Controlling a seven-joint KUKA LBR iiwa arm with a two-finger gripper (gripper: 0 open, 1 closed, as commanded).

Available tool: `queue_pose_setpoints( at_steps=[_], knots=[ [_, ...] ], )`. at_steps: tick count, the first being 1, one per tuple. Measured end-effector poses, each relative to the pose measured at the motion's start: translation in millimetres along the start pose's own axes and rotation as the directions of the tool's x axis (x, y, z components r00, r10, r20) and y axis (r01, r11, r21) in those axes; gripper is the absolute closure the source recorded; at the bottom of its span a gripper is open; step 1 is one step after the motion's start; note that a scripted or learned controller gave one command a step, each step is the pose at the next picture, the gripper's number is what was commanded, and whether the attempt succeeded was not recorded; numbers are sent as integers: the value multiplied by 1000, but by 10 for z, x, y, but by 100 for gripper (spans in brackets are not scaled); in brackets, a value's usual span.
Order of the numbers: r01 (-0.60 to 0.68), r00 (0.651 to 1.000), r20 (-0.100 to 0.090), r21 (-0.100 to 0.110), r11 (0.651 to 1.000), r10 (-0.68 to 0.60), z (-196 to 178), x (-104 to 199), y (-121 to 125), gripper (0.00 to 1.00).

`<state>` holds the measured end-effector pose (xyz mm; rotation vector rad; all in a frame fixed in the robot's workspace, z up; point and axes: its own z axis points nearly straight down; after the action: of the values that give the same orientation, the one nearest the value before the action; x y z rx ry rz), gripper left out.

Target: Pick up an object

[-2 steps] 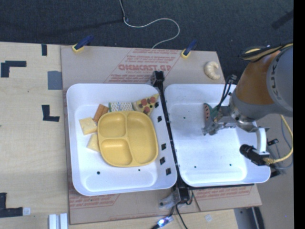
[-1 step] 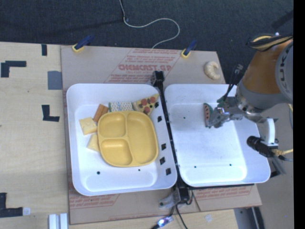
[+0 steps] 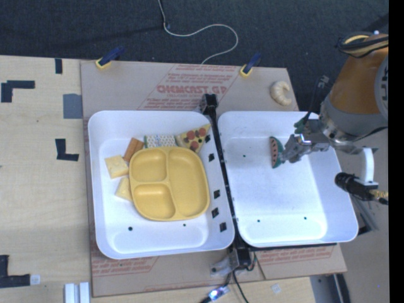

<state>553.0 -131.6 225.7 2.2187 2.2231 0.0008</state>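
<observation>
arm [image 3: 360, 87] cut off at right edge | food bits [image 3: 136, 149] partly hidden under yellow plate [image 3: 169, 183]

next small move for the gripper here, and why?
Probably a short straight lift. The gripper sits low in the right bin, right against the small watermelon-slice toy, which looks to be at its fingertips. Whether the toy is actually gripped is unclear, so raising slightly would show if it comes along.
</observation>
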Motion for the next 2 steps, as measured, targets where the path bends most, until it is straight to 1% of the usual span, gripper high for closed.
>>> queue_pose_setpoints(
  at_steps=[1,2],
  knots=[
    [5,1000,-2,4,1000,-5,2,641,-70,100],
    [3,1000,-1,4,1000,-3,77,1134,-34,100]
  ],
)
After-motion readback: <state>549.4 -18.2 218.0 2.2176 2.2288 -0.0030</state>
